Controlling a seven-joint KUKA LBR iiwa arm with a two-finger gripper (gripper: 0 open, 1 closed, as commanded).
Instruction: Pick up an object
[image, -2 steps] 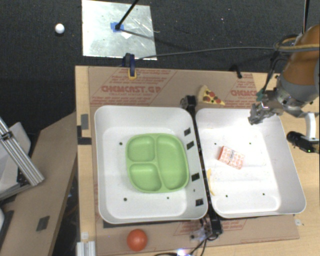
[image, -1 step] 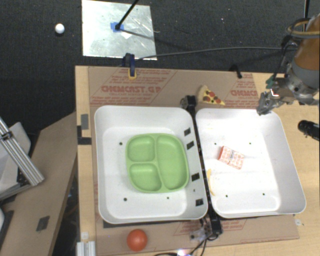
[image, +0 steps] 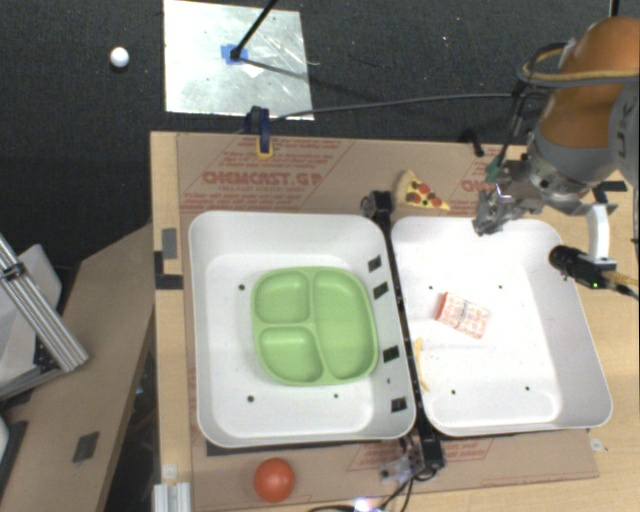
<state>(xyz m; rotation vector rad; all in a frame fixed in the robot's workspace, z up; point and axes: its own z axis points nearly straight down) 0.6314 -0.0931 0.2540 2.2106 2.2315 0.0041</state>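
Hand (image: 488, 222), finger state indiscernible, poised over the right bin's (image: 570, 400) far rim; the pink-patterned packet (image: 462, 314) lies flat mid-bin, well apart, probably the intended target.

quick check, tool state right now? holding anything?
Tool: cannot be told whether open or closed. It sits above the back edge of the right bin, apart from the small red-and-white packet; nothing visibly held.

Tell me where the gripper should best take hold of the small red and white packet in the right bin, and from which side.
The packet lies flat on the right bin floor, slightly skewed. Probably best for the gripper to come straight from above and close across its shorter width, fingers turned to match the skew.
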